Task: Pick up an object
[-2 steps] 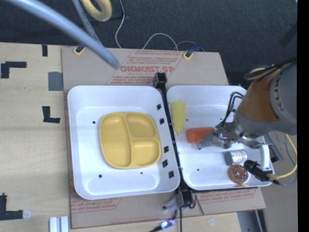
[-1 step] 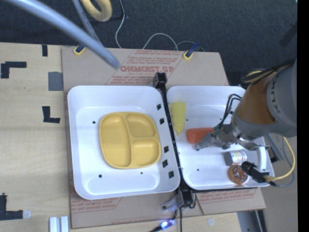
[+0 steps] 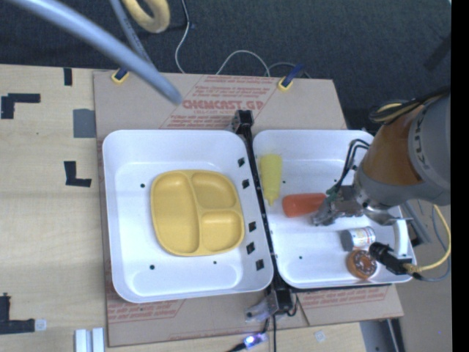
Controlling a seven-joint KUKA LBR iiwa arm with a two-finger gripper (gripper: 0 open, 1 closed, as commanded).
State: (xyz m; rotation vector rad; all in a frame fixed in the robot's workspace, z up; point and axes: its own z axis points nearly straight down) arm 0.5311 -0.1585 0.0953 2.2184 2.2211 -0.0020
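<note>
Gripper (image 3: 322, 215): low in the right bin (image 3: 308, 149); whether it is parted or closed, I cannot tell.
Carrot (image 3: 302, 204): orange, lying just left of the gripper, seemingly touching its tip.
Axis: long axis runs left-right, straight away from the gripper; which end is the tip is unclear.
Handling: likely light, stiff, smooth, apt to roll; best pinched across its middle.
Corn (image 3: 270, 174): beyond the carrot, lying crosswise to it.

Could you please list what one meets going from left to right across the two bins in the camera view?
Yellow tray → yellow block → orange piece → hand → small can.
</note>
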